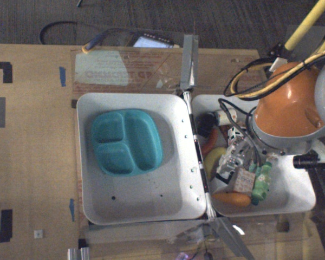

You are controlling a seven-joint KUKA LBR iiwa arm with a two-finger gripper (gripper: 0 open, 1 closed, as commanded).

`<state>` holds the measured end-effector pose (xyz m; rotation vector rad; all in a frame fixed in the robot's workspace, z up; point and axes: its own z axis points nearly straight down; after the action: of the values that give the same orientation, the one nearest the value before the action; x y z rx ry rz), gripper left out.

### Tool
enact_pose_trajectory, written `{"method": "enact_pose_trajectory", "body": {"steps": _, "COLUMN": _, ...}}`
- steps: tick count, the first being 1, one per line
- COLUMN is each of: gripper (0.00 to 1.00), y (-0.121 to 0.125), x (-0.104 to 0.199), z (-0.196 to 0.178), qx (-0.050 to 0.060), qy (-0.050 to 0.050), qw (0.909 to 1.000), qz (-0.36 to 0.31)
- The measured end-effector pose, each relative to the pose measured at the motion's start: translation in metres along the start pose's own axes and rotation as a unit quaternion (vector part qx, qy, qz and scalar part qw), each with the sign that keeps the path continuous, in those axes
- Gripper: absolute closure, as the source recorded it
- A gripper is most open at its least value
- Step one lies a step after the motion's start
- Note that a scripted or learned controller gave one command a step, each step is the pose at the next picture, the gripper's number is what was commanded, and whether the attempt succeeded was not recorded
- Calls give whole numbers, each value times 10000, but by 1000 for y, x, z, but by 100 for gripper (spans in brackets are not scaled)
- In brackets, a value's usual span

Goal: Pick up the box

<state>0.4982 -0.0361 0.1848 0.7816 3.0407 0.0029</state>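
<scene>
A small tan and red box (241, 182) lies in the right bin (292, 196), near its front, between a green bottle (261, 180) and an orange carrot-shaped item (233, 199). My gripper (233, 157) hangs low over the middle of this bin, just behind and to the left of the box, under the orange band of the arm (290, 110). Cables and the wrist hide much of the gripper. I see nothing clearly held in it.
A yellow-green round item (213, 157), a red-orange item (210, 140) and a dark item (204, 124) crowd the right bin's left side. The left bin (151, 199) holds a teal divided plate (128, 141). A metal divider (197, 156) separates the bins.
</scene>
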Motion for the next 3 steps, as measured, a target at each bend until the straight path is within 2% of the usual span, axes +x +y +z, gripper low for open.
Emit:
{"method": "enact_pose_trajectory", "body": {"steps": 1, "gripper": 100, "y": 53, "x": 50, "z": 0, "qx": 3, "qy": 8, "qw": 9990, "qz": -455}}
{"method": "enact_pose_trajectory", "body": {"steps": 2, "gripper": 100, "y": 110, "x": 83, "z": 80, "qx": 8, "qy": 17, "qw": 9974, "qz": -724}}
{"method": "enact_pose_trajectory", "body": {"steps": 3, "gripper": 100, "y": 134, "x": 94, "z": -34, "qx": -10, "qy": -13, "qw": 9806, "qz": -1961}}
